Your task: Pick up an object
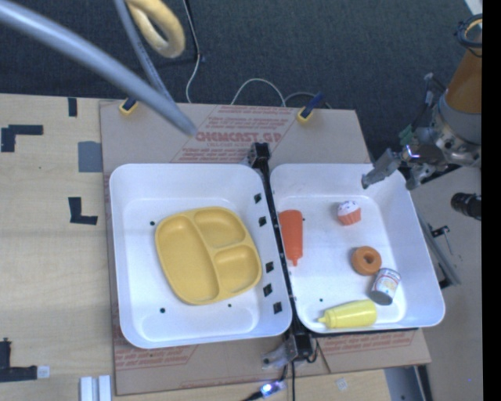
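The right bin (407,205) holds an orange carrot-shaped piece (291,235) by its left wall, a small cupcake (349,211), a brown donut (365,260), a small can (384,285) and a yellow mustard bottle (348,315) near the front. My gripper (394,175) hangs over the bin's far right corner, up and to the right of the cupcake. Its fingers stand open with nothing between them. The grey arm with its orange band (468,82) rises behind it at the right edge.
A yellow divided plate (208,254) lies in the left bin (125,235). A black divider (270,235) runs between the bins. A grey pole (94,59) crosses the upper left, with a yellow ring (156,23) near the top.
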Robot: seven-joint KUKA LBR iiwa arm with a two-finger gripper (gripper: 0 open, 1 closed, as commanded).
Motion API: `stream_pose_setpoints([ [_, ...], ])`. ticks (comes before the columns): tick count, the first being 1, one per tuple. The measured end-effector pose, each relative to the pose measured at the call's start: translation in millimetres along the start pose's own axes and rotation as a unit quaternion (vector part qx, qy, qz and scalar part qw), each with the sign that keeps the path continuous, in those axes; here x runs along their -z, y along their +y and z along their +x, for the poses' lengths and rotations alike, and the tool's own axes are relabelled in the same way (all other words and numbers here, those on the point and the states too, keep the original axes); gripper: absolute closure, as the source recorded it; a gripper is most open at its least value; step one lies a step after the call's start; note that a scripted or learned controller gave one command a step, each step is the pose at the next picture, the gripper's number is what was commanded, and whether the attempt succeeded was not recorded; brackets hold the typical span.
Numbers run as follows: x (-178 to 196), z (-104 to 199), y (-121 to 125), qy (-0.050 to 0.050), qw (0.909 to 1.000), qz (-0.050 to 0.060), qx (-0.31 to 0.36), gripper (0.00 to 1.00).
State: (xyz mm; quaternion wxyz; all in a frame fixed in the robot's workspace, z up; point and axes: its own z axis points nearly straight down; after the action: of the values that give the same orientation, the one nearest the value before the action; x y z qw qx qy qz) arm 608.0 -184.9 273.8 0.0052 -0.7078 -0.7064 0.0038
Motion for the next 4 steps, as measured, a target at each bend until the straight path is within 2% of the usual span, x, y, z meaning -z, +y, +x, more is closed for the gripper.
stream_pose_setpoints([
  [1, 6.9, 0.6, 2.0, -0.001, 1.0000, -0.006, 0.002, 0.00],
  [3, -121.9, 3.7, -3.1, -0.001, 1.0000, -0.003, 0.002, 0.00],
  [4, -165.9, 4.5, -1.9, -0.001, 1.0000, -0.003, 0.002, 0.00],
])
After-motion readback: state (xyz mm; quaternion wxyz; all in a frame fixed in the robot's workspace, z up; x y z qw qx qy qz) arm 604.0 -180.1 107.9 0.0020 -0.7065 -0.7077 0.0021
